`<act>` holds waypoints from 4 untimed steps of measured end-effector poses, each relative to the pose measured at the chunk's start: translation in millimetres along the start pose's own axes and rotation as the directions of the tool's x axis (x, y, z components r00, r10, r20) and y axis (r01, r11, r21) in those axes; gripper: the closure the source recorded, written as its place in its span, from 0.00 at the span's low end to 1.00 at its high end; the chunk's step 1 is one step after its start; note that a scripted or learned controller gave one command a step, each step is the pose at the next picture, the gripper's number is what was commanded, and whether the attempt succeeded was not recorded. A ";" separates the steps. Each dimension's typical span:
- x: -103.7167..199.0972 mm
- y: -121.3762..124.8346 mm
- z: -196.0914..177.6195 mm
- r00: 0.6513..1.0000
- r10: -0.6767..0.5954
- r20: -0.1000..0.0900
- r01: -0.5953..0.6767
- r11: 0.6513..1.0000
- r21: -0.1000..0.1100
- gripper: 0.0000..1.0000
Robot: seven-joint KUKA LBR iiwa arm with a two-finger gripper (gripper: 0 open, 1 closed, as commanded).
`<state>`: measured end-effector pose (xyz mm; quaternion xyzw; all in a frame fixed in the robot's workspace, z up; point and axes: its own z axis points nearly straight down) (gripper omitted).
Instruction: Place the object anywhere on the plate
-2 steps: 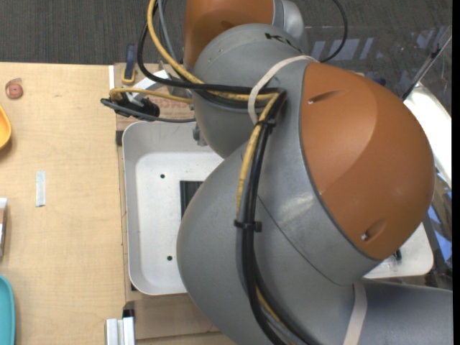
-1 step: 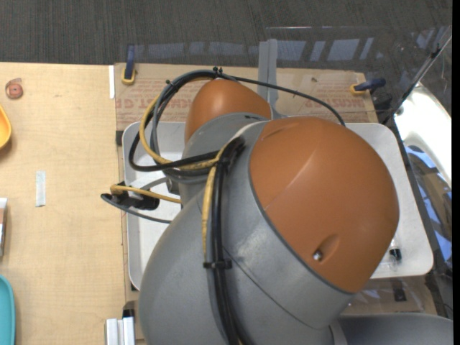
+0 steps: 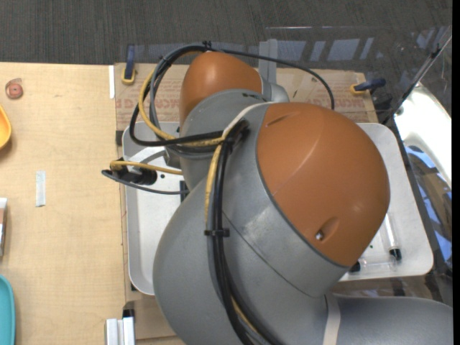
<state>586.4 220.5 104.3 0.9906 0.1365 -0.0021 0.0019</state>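
The grey arm (image 3: 237, 264) with its large orange joint caps (image 3: 323, 182) reaches across the bench and covers most of both white bins. A strip of the left bin (image 3: 147, 243) shows along its left side. The right bin's far rim (image 3: 413, 221) shows at the right. Black and yellow cables (image 3: 162, 139) loop over the arm's upper joint (image 3: 215, 77). Whatever lies in the bins is hidden under the arm.
A wooden tabletop (image 3: 65, 214) spreads to the left, with a small white strip (image 3: 40, 189), an orange item (image 3: 3, 131) and a teal item (image 3: 6, 311) at its edge. Cardboard (image 3: 144, 95) lies under the bins. A clear plastic screen (image 3: 406, 56) stands at the upper right.
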 end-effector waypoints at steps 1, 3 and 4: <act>57.5 9.9 -74.4 0.998 0.056 -0.004 -0.056 0.998 0.002 1.00; 56.3 8.6 13.2 0.988 -0.155 0.000 0.155 0.988 0.001 1.00; 45.5 6.0 -101.6 0.930 -0.368 0.000 0.368 0.930 0.001 1.00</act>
